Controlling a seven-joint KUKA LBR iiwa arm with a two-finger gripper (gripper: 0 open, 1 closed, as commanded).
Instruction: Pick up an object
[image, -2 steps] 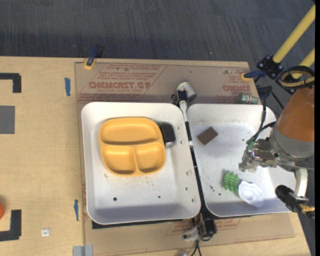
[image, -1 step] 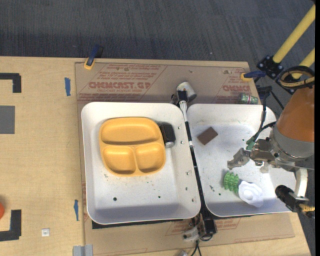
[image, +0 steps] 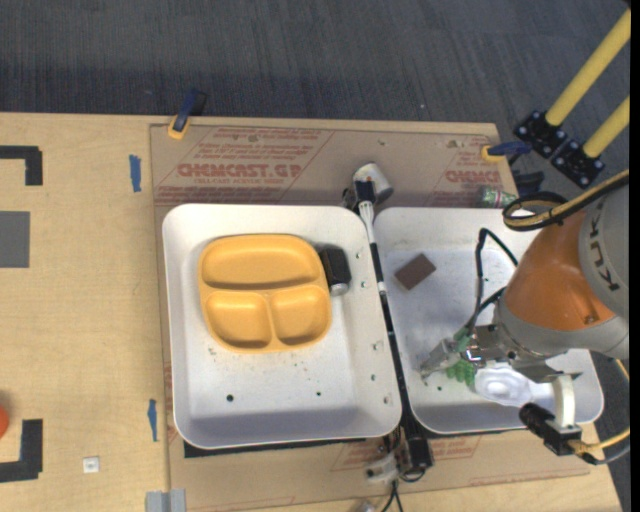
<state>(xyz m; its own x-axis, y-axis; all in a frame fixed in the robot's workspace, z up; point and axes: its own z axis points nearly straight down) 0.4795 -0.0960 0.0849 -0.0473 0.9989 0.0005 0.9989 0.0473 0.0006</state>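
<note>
grey arm (image: 560, 300) low over right bin (image: 440, 415), near brown block (image: 414, 270)

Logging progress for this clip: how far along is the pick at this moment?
Done so far: the arm has reached into the right bin, and the gripper sits low at a green item by a white object. In hand: nothing visibly lifted; whether anything is gripped can't be told. Left: securing and raising an object. The brown block lies untouched, and the yellow tray rests in the left bin.
</note>
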